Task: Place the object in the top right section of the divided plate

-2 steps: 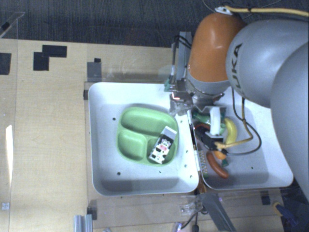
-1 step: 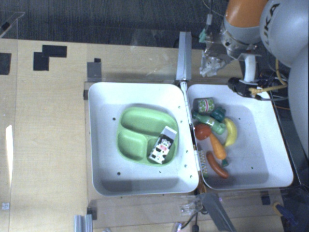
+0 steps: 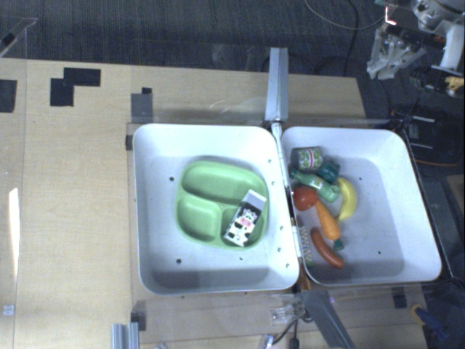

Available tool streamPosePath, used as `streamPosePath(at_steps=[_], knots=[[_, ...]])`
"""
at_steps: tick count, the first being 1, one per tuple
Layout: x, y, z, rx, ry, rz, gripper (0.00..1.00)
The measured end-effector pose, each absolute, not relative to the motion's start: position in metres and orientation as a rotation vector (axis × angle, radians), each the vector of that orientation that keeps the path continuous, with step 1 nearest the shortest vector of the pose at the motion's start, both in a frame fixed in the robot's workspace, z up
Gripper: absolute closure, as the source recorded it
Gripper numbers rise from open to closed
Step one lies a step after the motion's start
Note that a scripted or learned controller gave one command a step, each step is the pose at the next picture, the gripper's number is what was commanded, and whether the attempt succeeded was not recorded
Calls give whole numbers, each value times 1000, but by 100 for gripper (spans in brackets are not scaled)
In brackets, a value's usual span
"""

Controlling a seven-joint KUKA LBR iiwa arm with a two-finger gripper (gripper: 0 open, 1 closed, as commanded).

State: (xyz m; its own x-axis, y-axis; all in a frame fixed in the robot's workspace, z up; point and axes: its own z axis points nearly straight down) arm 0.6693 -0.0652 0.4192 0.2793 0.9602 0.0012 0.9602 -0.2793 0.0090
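A small carton [image 3: 244, 219] is seen lying tilted in the lower right section of the green plate [image 3: 211, 184], inside the left bin [image 3: 152, 217]. The tool [image 3: 385, 55] is held well apart from it, beyond the right bin's [image 3: 407, 195] far corner, off the surface. Its grip state cannot be told. Toy foods [image 3: 323, 202] are heaped in the right bin.

Right bin [image 3: 392, 151] holding toy foods: a green can [image 3: 308, 158], a banana [image 3: 348, 198], a carrot [image 3: 328, 222], a sausage [image 3: 326, 248], a tomato [image 3: 305, 198], and possibly a cucumber [image 3: 320, 187]. Left bin [image 3: 156, 195]. Black cable [image 3: 341, 9] beyond the bench.
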Motion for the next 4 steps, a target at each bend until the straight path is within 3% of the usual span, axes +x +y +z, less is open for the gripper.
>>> streamPosePath(at_steps=[1, 3, 4], knots=[[626, -108, 437, 2080, 2346, 6, 100], [488, -195, 438, 675, 3055, -2, 100], [488, -206, 438, 351, 3108, -5, 100]])
